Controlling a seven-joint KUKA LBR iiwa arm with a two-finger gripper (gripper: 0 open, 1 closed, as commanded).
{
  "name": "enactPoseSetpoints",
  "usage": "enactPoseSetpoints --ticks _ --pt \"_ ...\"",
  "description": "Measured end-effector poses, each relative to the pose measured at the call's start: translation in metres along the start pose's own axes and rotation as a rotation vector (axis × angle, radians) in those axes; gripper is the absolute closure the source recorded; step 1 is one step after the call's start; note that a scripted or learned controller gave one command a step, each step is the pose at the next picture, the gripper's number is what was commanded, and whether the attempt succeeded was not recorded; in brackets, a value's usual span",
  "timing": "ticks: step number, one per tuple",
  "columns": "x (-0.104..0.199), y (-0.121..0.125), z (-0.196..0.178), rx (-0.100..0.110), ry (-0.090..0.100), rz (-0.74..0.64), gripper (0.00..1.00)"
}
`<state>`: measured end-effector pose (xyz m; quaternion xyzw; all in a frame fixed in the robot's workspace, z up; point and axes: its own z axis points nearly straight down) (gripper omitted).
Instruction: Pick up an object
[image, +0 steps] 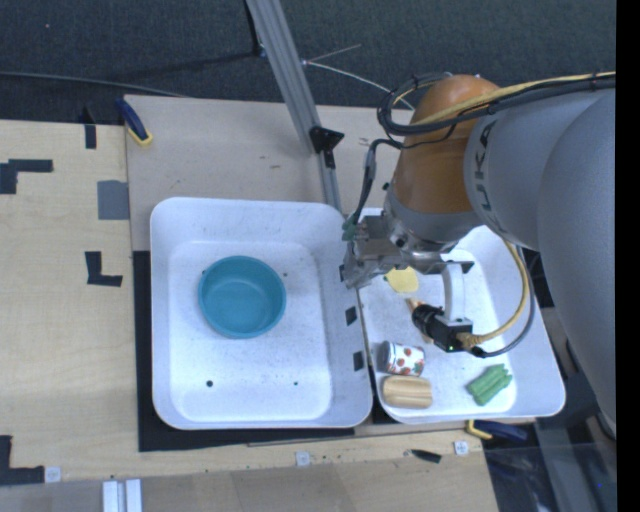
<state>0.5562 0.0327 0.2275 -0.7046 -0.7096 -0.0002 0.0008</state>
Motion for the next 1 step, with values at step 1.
enactPoseSetpoints --ticks 1 --pt "0.0508 0.0033 -0.0082 0.001 0.000 0.000 1.00"
